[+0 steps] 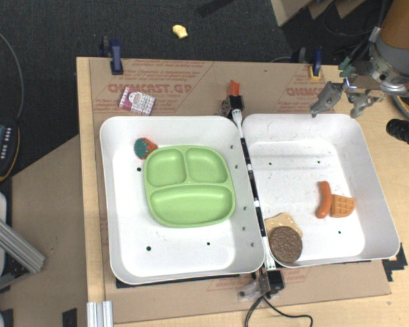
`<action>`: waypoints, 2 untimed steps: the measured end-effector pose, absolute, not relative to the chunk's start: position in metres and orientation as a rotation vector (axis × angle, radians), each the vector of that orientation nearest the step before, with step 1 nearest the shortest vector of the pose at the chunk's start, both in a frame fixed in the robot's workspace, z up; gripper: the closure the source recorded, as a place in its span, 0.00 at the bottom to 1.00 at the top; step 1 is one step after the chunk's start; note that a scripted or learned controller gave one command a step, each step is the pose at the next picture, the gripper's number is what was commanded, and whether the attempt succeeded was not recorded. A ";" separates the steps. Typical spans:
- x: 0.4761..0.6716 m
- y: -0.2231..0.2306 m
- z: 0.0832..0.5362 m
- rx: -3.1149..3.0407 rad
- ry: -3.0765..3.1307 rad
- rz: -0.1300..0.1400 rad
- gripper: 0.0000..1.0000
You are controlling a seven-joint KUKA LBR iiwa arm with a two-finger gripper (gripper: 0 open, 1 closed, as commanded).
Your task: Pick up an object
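Pretty much nothing is done yet, I'd say. The tool (341,99) hangs over the far edge of the right white bin (368,155), fingers spread with nothing between them. Candidates lie near the bin's close side: an orange sausage-shaped toy (323,199) touching a small orange waffle piece (342,205), and a brown round cookie (285,243) at the near-left corner. Descent, grasp and lift all remain.

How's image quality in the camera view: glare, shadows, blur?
Camera view: lighting is even and soft; both white bins are bright but keep detail, with no hard glare. Shadows are faint, a thin one under the green plate. The gripper at the top right looks slightly soft; the food pieces, such as the sausage, are small and low in detail. Straight edges show no obvious distortion.
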State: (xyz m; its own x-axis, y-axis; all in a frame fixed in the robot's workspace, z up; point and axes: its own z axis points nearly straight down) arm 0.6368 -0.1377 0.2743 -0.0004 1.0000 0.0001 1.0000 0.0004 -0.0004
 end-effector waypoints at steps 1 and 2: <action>0.574 -0.176 0.147 -2.219 -2.207 0.013 0.00; 0.549 -0.183 0.080 -2.220 -2.214 0.006 0.00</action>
